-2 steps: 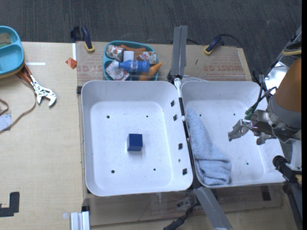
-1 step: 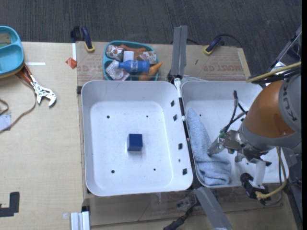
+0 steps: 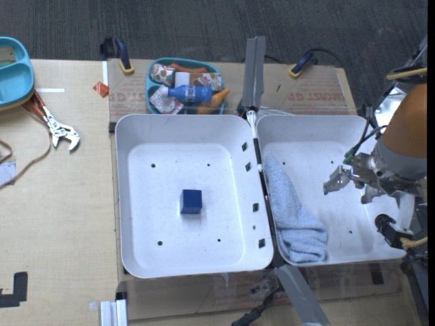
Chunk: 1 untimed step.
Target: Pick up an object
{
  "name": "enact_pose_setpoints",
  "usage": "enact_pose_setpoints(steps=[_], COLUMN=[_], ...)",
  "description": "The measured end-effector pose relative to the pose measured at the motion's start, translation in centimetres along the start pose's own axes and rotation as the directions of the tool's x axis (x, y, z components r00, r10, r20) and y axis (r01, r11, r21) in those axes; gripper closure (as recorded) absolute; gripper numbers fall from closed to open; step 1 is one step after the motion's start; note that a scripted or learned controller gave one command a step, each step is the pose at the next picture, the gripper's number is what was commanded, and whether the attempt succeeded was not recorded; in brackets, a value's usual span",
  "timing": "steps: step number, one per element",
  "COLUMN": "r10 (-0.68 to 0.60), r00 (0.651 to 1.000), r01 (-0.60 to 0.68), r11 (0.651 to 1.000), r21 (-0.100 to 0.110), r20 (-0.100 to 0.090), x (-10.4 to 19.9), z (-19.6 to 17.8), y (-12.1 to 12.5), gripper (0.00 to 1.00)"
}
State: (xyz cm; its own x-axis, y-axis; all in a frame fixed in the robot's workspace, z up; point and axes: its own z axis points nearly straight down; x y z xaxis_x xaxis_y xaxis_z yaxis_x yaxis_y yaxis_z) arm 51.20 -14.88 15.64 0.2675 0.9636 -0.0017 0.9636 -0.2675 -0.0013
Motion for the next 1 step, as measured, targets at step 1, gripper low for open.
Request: enact_pose_setpoints(steps=[1], r10=[0.041], r00=[0.999], r01=[-0.041], r11=[0.999], r21=[0.0], r20=[-0.002], x=[3.59], z=[6.47], y=[-4.6], gripper=[0.0])
